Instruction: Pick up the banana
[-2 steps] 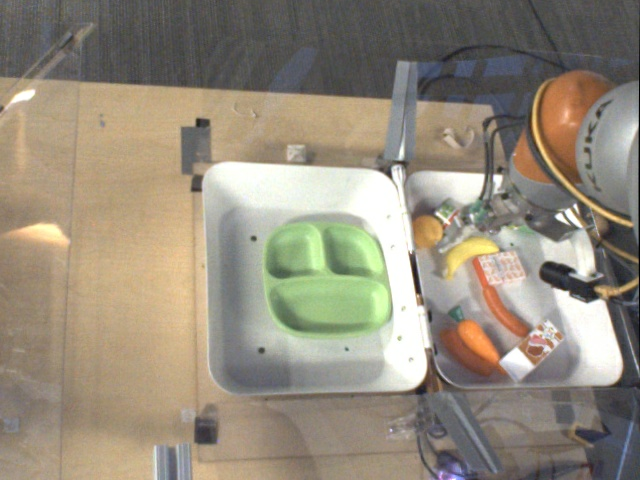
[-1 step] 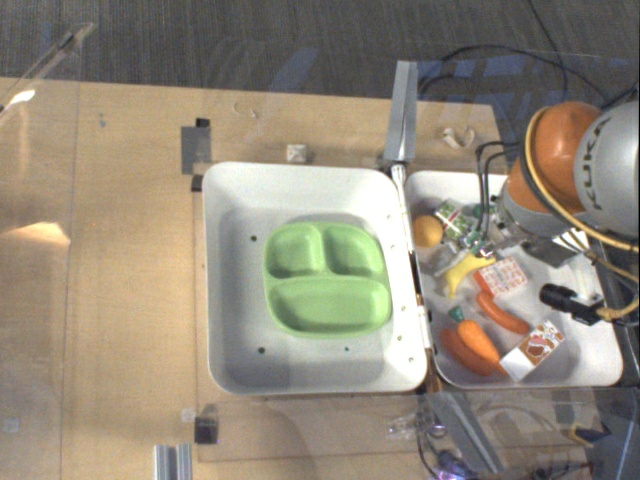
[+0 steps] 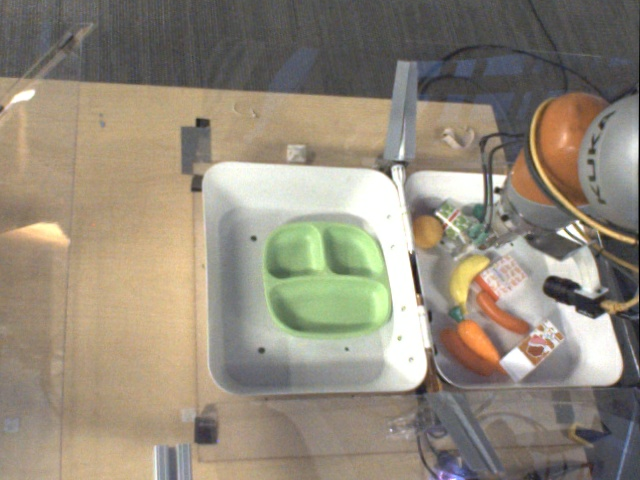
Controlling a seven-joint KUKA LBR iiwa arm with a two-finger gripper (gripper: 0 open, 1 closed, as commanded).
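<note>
The yellow banana (image 3: 467, 277) lies in the right bin (image 3: 600, 368), near its left wall, curving from upper right to lower left. My gripper (image 3: 464, 225) hangs over the back left part of that bin, just above and behind the banana's upper end. The grey arm with its orange band (image 3: 565, 148) comes in from the right and hides the bin's back right part. I see nothing clearly held.
Around the banana lie a small orange fruit (image 3: 428, 231), a red-and-white carton (image 3: 505, 275), a red sausage-like piece (image 3: 503, 314), a carrot (image 3: 472, 343) and a second carton (image 3: 535, 346). The left bin (image 3: 225, 268) holds a green divided plate (image 3: 325, 278).
</note>
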